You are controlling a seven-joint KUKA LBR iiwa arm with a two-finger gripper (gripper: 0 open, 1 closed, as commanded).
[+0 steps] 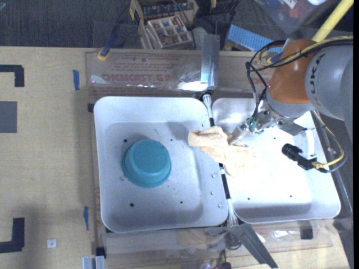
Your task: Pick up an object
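Cloth point(221, 145), that pale crumpled rag, is my target, and it lies draped right across the ridge where the two bins meet, one end in the left bin point(112, 116), the rest spilling into the right bin point(322, 206). Big picture first: my arm point(331, 77) is reaching in over the right bin, orange band up top. Next down in size, the teal bowl point(147, 162) sits upside down in the left bin, well apart from me. Then the cloth itself. Smallest, my gripper point(251, 126) hangs just beside the cloth's right end, near the bin's back wall; whether it's apart or together I cannot tell from up here. To do this well, I reckon I should slide toward the bunched part over the ridge, come down where the folds stand tallest, and avoid striking the bin rims, then lift straight up
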